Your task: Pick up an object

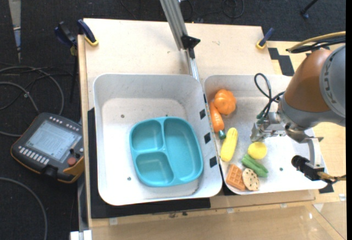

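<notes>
- Pale wooden bench point(137, 46) bears two white bins on a dark floor.
- Yellow lemon point(257, 150) lies in the right bin point(286, 181), directly under the gripper point(263, 133).
- Whether the gripper is wide or narrow, I cannot tell.
- Nearby: corn point(229, 143), green pod point(255, 167), waffle point(235, 176), cookie point(251, 179), carrot point(217, 120), orange pumpkin point(224, 101).
- Left bin point(110, 96) holds a teal divided plate point(164, 151).

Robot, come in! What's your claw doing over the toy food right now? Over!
Gripper low in right bin, just above the lemon. Nothing seen held. Green pickle and corn crowd close.
</notes>
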You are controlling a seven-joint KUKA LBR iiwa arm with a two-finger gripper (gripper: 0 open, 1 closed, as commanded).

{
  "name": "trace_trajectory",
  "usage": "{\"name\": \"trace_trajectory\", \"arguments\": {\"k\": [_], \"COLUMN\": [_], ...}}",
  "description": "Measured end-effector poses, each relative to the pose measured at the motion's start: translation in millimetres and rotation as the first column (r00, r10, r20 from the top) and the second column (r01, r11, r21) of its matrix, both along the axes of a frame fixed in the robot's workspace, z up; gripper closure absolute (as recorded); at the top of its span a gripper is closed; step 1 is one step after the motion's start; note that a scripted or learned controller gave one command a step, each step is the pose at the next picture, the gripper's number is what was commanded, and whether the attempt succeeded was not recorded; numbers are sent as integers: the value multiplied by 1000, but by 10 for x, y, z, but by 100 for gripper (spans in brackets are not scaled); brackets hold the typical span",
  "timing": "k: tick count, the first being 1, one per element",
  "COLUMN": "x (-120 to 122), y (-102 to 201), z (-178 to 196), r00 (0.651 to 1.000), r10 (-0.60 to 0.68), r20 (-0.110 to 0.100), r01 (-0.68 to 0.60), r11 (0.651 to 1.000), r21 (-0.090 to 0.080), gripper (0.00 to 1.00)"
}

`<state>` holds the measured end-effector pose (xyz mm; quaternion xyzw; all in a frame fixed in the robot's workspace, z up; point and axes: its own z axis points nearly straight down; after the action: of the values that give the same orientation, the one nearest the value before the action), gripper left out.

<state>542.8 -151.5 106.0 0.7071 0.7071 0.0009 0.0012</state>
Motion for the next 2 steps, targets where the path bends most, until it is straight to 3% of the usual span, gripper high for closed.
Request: {"name": "trace_trajectory", "arguments": {"k": [2], "x": [14], "y": [56], "z": [1068], "r00": [1000], "r10": [3], "r20": [4], "r01": [-3], "r11": [1000], "r21": [-2], "gripper": [100]}}
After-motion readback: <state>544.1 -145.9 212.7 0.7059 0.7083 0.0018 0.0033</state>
